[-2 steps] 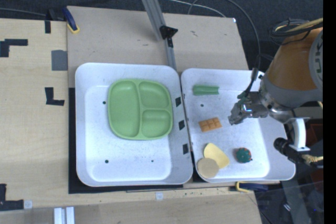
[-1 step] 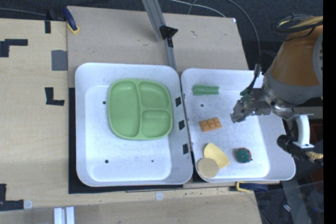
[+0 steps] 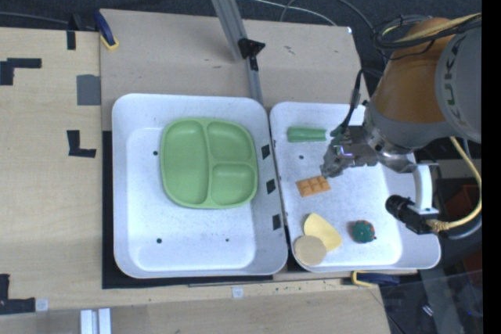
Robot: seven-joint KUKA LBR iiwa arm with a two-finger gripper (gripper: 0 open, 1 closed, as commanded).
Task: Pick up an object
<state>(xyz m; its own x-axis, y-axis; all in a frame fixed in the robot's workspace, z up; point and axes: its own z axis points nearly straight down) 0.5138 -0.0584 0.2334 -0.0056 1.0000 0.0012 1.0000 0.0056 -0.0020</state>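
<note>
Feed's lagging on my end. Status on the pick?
Gripper low in right bin, just above orange waffle piece. Nothing seen held. Green stick close behind; path otherwise open.

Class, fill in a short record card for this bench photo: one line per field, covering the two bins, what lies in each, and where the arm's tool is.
left bin: holds a green divided plate
right bin: holds five small things
near its top: green stick-shaped piece
middle: orange waffle-like piece
lower left: yellow wedge touching a tan round piece
lower right: small dark green and red object
tool: over the right bin, just above and right of the orange waffle-like piece
tool holding: nothing seen held
</note>
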